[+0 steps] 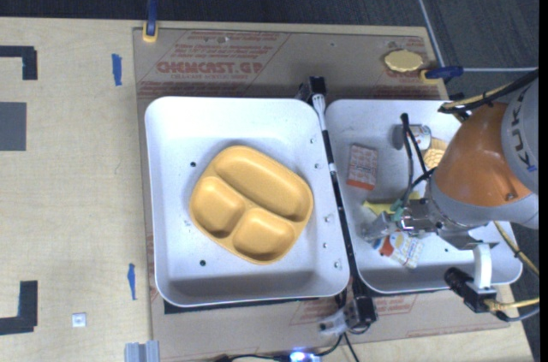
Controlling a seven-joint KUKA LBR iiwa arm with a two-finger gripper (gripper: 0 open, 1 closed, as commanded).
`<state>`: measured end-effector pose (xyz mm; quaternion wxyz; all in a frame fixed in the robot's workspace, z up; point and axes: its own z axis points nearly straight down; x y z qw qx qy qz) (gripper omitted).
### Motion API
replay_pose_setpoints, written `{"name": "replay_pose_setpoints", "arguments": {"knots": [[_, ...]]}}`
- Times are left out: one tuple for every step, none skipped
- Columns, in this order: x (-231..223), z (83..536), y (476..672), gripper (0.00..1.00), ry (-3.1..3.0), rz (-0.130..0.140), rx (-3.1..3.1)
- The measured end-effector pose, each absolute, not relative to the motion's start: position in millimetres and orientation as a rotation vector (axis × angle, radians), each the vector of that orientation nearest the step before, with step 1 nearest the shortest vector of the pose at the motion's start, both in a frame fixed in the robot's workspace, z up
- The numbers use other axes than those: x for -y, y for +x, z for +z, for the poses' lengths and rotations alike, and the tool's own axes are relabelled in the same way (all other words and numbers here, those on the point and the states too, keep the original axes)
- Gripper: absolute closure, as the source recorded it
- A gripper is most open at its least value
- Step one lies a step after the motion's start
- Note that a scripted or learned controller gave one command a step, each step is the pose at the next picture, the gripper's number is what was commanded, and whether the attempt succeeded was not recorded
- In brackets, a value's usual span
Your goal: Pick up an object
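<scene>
My gripper (409,221) hangs low in the right bin (377,116), under the grey arm's orange band (476,166). It sits over a heap of small objects (387,234), among them a yellow piece (378,205) and some red, white and green bits. A red-and-white packet (361,165) lies flat to the gripper's upper left. A small metal cylinder (417,133) and a tan ridged item (435,150) rest near the bin's back, partly behind cables. The wrist hides whatever lies directly beneath it.
The left bin (171,129) holds a large yellow three-compartment tray (250,203). A black divider rail (330,172) runs between the bins. A round tan disc (403,61) lies on the board behind the right bin. Black cables loop around the arm.
</scene>
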<state>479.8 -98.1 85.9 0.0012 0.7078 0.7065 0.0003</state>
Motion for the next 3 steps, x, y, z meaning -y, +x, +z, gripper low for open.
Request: {"name": "replay_pose_setpoints", "arguments": {"knots": [[98.2,96.8,482.1,1.0,2.217,0.007,-2.213],[98.2,96.7,482.0,0.0,2.217,0.007,-2.213],[98.1,106.7,483.3,1.0,2.214,0.01,-2.211]]}}
